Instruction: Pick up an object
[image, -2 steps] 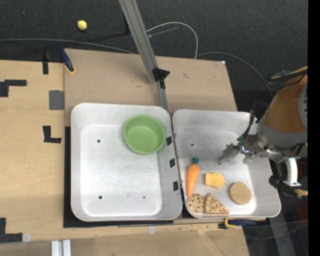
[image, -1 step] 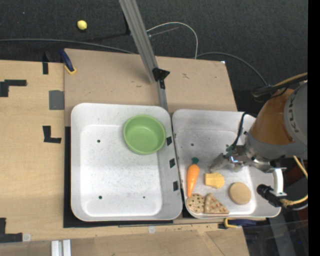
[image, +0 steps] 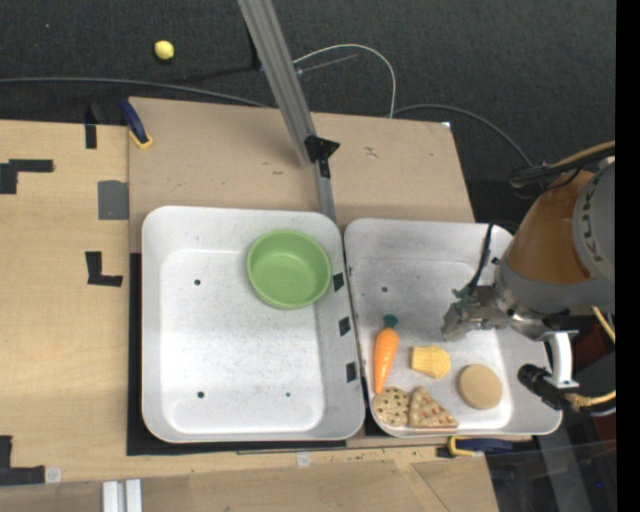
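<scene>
Gripper (image: 462, 322) sits low in right bin (image: 420, 245), centre-right of frame; we cannot tell its state, nothing visibly held. Just below it: yellow corn piece (image: 431, 361), nearest target. Left of corn, carrot (image: 385, 359) lies lengthwise. Lower right, round tan bun (image: 480, 386); along bottom rim, cookie (image: 392, 406) and pizza slice (image: 431, 410). Green bowl (image: 289, 268) in left bin (image: 180, 300). We judge corn light, rigid plastic, slightly slippery; grip across short sides.
</scene>
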